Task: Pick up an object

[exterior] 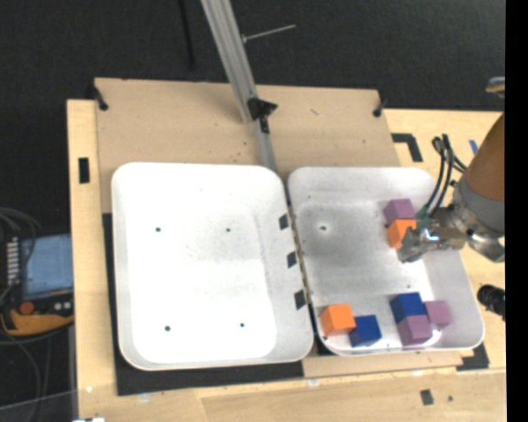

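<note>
- Gripper (411,246): lowered into right bin (352,200), touching orange block (399,232); whether the block is held cannot be told.
- Step: grasp attempt judged underway.
- Next: a confirmed hold is required before lifting.

Scuffed white plastic bin (352,200)

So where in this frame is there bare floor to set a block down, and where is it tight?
The left bin offers bare floor from wall to wall. In the right bin, the middle and left part is free. It is crowded by the gripper, beside an orange block and purple block, and along the near wall, where orange, blue, blue and purple blocks cluster.
</note>
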Motion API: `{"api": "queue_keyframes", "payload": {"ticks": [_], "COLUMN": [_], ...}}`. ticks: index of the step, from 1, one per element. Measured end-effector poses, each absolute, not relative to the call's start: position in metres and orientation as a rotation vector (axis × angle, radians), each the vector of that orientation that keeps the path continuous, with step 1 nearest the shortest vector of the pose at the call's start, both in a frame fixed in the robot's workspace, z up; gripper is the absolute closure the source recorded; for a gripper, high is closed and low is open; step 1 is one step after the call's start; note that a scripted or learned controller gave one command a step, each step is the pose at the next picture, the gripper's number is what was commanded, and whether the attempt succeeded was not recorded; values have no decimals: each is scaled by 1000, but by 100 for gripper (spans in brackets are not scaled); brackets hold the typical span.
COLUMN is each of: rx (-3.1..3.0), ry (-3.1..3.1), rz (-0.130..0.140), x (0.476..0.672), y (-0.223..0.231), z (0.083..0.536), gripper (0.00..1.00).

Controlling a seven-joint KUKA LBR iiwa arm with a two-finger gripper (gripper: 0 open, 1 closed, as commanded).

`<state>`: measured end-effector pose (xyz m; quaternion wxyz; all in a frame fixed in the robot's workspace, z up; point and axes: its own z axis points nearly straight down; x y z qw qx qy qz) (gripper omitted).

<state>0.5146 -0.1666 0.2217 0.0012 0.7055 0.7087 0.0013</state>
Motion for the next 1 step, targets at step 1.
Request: {"api": "queue_keyframes", "payload": {"ticks": [1], "rx": [2211], "ry": [2230], "rz": [5], "x": [515], "y": [-114], "z": [234], "gripper": [100]}}
